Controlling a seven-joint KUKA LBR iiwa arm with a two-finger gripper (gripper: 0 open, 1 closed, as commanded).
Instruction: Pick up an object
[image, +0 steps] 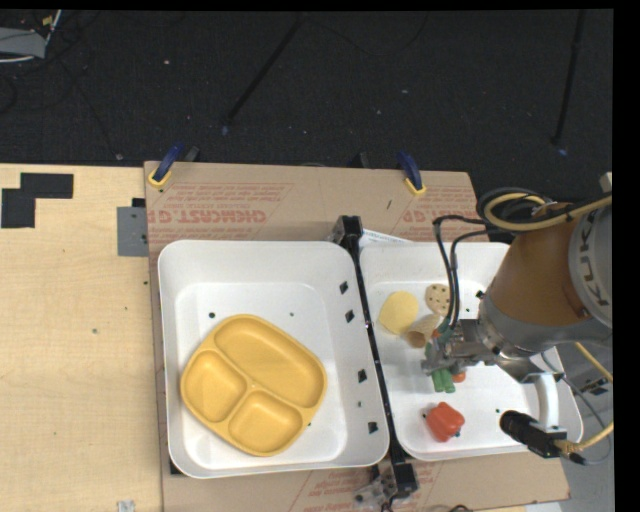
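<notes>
Green plastic is showing at the tip of the gripper (441, 371), and we are taking that small green object (441, 381) as the thing nearest the fingers; it is lying on the floor of the right bin (475, 440), roughly in the bin's middle, with a bit of red or orange touching it on its right side. We are seeing the gripper sitting directly over this green piece, but whether the fingers are spread or pressed together we cannot tell, since the metal parts are blurring together there, and we cannot tell whether the piece is actually between them.

Just above and to the left of the gripper, we are looking at a pale yellow rounded object (398, 312), with a small tan piece (420, 331) lying just beside it toward the gripper. A little speckled disc (437, 295) is resting near the yellow object's upper right. Below the gripper, apart from it, a red-orange object (444, 421) is sitting near the bin's front wall.

Behind the gripper, the arm (545, 290) is reaching in from the right, its orange band wide in view and black cables looping over it.

In the left bin (180, 270), a yellow divided tray (252, 383) with three compartments is lying at a tilt. Both bins are resting on a brown cardboard sheet (300, 200), which blue and yellow clamps (410, 172) are pinning at its far edge, on a pale wooden bench (70, 350).
</notes>
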